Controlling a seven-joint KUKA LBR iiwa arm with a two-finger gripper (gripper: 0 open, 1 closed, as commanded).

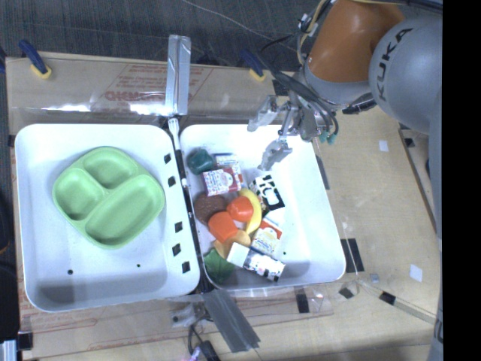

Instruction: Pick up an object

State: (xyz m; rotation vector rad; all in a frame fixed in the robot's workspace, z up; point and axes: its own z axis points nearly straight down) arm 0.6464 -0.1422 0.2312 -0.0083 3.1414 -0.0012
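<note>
End effector: fingers spread apart, holding nothing, above the right bin's far edge.
Left bin: holds a green divided plate.
Right bin: toy food and small cartons heaped along its left side; pile's long axis runs far to near.

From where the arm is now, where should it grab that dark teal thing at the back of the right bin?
Probably across the teal object's rounded body, descending from above. It sits at the pile's back edge, its back and right sides bare against the right bin's floor, the divider wall close on its left. The pincer hovers to its right.
</note>
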